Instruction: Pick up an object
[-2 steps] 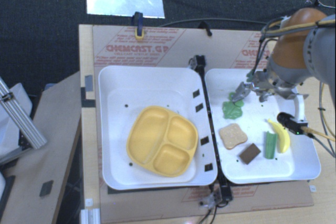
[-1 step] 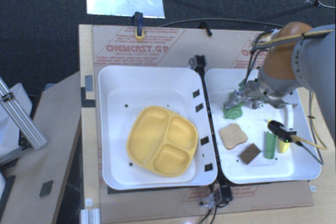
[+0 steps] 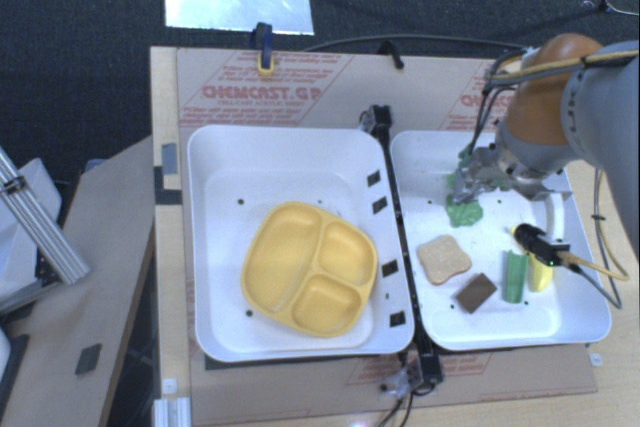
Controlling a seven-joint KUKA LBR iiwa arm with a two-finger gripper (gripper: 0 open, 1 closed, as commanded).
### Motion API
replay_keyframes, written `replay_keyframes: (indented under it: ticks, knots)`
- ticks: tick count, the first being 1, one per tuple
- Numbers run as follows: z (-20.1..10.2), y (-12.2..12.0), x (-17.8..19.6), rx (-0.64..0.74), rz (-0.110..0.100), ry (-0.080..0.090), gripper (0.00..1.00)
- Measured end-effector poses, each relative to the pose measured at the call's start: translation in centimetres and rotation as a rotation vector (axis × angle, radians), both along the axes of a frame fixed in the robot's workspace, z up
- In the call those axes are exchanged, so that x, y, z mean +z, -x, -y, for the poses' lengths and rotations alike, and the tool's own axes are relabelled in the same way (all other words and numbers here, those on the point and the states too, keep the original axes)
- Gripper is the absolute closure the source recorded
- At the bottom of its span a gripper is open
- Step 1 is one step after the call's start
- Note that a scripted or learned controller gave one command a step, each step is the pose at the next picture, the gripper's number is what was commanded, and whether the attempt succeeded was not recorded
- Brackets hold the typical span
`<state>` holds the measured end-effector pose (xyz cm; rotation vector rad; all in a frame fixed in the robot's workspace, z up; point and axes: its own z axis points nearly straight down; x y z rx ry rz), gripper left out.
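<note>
The gripper [image 3: 466, 187] is down in the right bin [image 3: 580, 320] at about ten o'clock, its tip touching a green leafy item [image 3: 463, 211]; the jaw state cannot be told. At six o'clock of it lie a toast slice [image 3: 443, 259] and a brown block [image 3: 476, 293]

The brown protective sheet [image 3: 330, 80] lying under the two white bins carries red printed lettering. Just behind the left bin [image 3: 215, 245] one line reads "CHEMCAST GP", with a row of smaller red print beneath it that is too fine to read. Behind the right bin [image 3: 585, 320] the same red print shows again, cut off by the arm and not readable.
</note>
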<state>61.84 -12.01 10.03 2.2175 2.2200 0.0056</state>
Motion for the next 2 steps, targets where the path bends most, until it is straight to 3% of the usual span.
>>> replay_keyframes:
  ticks: [2]
  knots:
    - [0.2,-0.3,10.9,0.003,0.004,0.002,1.00]
